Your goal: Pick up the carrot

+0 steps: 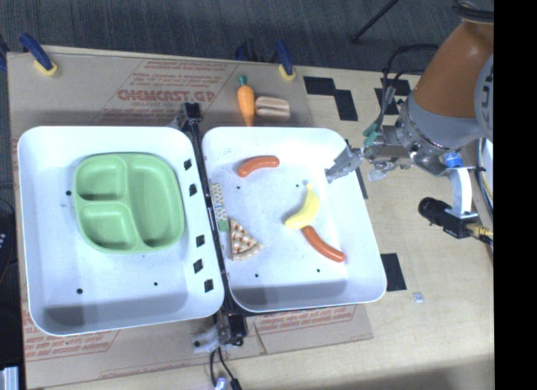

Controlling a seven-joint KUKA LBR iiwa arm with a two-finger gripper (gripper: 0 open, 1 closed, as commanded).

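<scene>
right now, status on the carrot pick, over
Gripper over right bin's right rim, holding nothing. Carrot outside the bins, behind the right one, beside a small bun. Path looks clear.

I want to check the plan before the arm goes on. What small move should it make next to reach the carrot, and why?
Probably it should travel toward the far-left, out over the bin's far rim. The gripper hangs at the right edge of the right bin, while the carrot lies outside the bins on the cardboard beyond, beside a small bun-like toy.
</scene>
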